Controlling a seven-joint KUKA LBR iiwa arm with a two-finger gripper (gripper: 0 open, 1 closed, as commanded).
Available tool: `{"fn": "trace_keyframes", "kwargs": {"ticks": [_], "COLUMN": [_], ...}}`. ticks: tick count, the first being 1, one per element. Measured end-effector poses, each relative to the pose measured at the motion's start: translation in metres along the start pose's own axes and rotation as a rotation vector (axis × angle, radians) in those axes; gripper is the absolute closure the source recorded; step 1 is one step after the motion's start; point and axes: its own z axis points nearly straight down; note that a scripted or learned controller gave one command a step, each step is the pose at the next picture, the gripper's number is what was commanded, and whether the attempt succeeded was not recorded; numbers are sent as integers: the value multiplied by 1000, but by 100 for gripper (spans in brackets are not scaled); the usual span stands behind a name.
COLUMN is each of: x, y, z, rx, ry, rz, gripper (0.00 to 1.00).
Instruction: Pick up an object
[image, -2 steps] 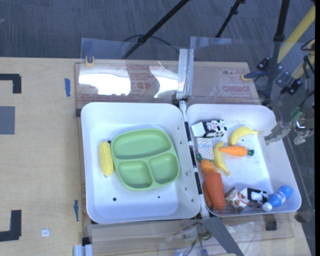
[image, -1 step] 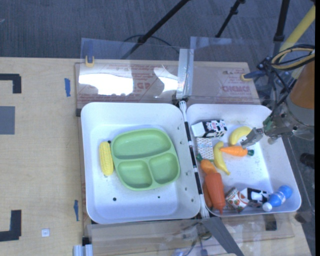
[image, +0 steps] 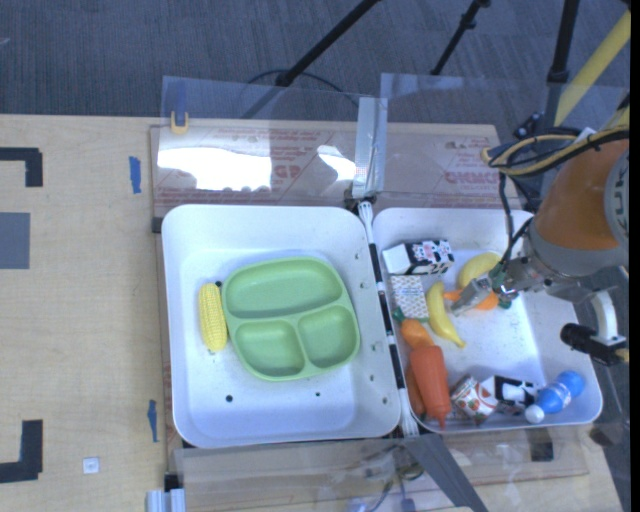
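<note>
My gripper (image: 474, 296) reaches into the right bin (image: 520, 330) from the right and sits low, just right of a yellow banana (image: 443, 316). A small orange item (image: 484, 301) lies right at its tip, and a second yellow fruit (image: 480, 266) is just behind it. A black-and-white milk carton (image: 420, 256) and a small patterned box (image: 408, 295) lie to the left. An orange carrot (image: 430, 380), a red-and-white pack (image: 474, 397), a black-and-white item (image: 515, 389) and a blue-capped bottle (image: 555, 392) line the bin's front.
The left bin (image: 190, 300) holds a green divided plate (image: 290, 318) with a yellow corn cob (image: 211, 315) to its left. A ridge (image: 382, 310) separates the two bins. Clear plastic panels (image: 270, 160) stand behind them.
</note>
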Motion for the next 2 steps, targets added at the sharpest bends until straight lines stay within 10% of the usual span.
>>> {"fn": "trace_keyframes", "kwargs": {"ticks": [1, 2], "x": [-4, -55], "y": [1, -36], "z": [-10, -135], "rx": [-4, 12], "ry": [-8, 4], "rz": [3, -101], "gripper": [100, 100]}}
